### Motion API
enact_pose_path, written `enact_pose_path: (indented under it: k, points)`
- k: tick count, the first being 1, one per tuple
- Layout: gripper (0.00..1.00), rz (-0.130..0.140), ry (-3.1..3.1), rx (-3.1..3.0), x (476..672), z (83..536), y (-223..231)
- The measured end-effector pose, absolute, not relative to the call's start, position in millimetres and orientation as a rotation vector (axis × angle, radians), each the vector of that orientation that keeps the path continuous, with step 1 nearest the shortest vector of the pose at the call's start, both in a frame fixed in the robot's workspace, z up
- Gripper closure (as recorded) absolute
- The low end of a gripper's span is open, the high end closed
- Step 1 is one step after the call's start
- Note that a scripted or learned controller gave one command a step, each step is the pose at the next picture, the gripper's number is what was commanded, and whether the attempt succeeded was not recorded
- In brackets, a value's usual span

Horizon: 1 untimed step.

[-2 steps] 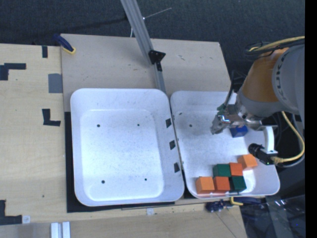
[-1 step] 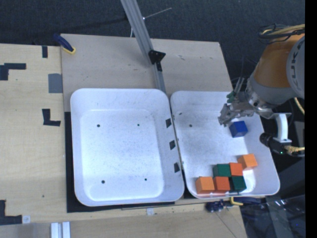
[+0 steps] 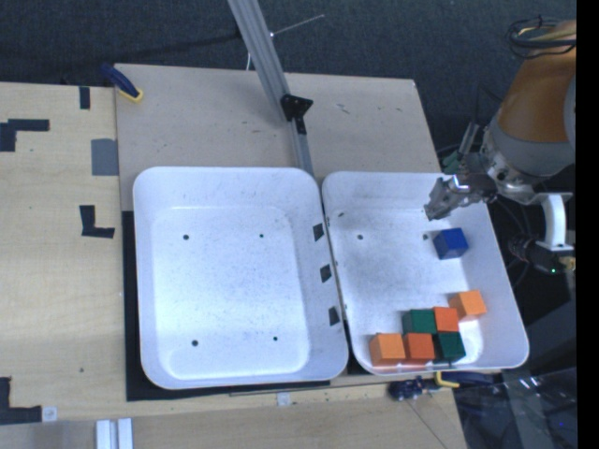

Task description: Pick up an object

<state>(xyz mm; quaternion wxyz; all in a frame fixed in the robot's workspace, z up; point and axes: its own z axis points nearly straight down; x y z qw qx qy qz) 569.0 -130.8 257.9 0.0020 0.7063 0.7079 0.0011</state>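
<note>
A blue cube point(image 3: 451, 242) lies alone in the right bin point(image 3: 374, 269), towards its right wall. At that bin's near right corner sits a cluster of orange blocks point(image 3: 387, 347) and green blocks point(image 3: 450, 343), with one more orange block point(image 3: 468, 302) just above them. My gripper point(image 3: 442, 199) hangs over the far right part of the right bin, a little above and left of the blue cube, apart from it. Nothing shows between its fingers.
The left bin point(image 3: 225, 269) stands beside the right one. A slanted metal bar point(image 3: 267, 54) crosses the bench behind the bins. A blue and yellow tool point(image 3: 122, 82) lies at the bench's far left. The arm's orange band point(image 3: 538, 92) rises at the right.
</note>
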Motion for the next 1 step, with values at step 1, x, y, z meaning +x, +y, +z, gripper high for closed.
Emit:
enact_pose_path:
  k: [1]
  points:
    - [1.00,-0.002,2.229,2.217,565.4,247.3,-86.3]
